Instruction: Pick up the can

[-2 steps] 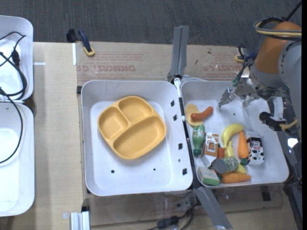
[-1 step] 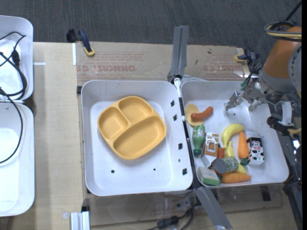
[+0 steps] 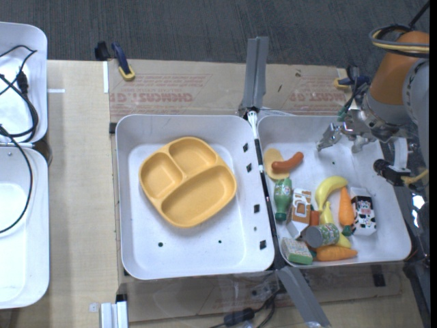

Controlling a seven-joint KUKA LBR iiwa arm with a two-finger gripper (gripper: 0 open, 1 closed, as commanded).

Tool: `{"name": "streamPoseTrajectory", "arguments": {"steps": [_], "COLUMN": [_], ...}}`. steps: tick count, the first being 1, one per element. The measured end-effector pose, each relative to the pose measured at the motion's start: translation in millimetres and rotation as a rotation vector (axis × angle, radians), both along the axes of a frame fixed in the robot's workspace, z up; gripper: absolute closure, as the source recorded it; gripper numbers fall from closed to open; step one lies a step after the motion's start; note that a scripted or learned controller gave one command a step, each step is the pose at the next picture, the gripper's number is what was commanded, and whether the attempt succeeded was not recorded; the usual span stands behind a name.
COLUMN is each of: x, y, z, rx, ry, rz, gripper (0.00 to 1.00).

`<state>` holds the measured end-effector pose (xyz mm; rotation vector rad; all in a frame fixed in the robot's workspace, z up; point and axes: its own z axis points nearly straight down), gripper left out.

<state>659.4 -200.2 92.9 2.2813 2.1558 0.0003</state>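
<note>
- Hovering over the right bin's point(image 3: 403, 241) far corner, my gripper point(image 3: 336, 137) holds nothing; I can't tell its spread.
- Can point(image 3: 321, 236) lies near the front among toy food.
- Left bin point(image 3: 136, 251) holds a yellow divided plate point(image 3: 188, 181).

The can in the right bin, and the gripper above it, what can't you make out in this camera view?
- Can: lies on its side among the toy food; its label is too small to read, and its lower side is hidden by the pile.
- Gripper: too small and blurred to judge its opening.
- Arm: cut off by the right edge.
</note>
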Motion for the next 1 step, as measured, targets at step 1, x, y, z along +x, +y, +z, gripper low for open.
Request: {"name": "streamPoseTrajectory", "arguments": {"steps": [1], "x": [0.0], "y": [0.0], "z": [0.0], "rx": [0.000], "ry": [0.000], "rz": [0.000], "gripper": [0.00]}}
